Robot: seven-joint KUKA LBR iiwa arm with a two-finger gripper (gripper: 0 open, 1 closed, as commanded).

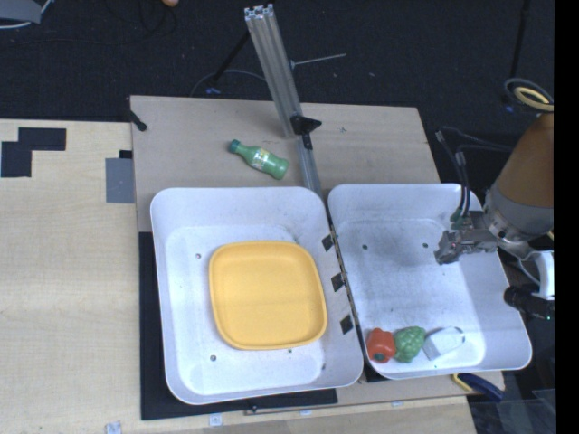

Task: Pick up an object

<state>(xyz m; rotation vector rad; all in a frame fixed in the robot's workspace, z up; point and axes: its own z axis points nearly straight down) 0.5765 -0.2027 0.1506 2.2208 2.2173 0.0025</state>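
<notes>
The two-finger gripper [450, 250] hangs over the right-hand shallow white bin [398, 215], near that bin's right wall and roughly halfway along it; whether anything sits between its tips cannot be told from this slant, and nothing is seen clamped there; behind it the grey arm with the orange band [529, 174] reaches in from the right. The patch of bin floor just under the gripper looks bare, so the likely targets lie elsewhere.

Three small things cluster at the near edge of the same bin, toward the viewer from the gripper and slightly to the view's left: a small red rounded toy [381, 344], touching or almost touching a green knobbly toy [410, 343], and just beside that a small white blocky object [443, 342]; together they form a short row running left to right along the near wall. The white one lies closest to a line dropped straight from the gripper toward the viewer.

Farther out, the left-hand white bin [181, 242] bears a flat yellow square plastic plate [267, 293], well apart from the gripper; beyond both bins a small green plastic bottle [259, 158] lies on its side on the bench, its long axis slanting.

My judgement: the coming move is a traverse toward the near wall, then a descent onto the row.
</notes>
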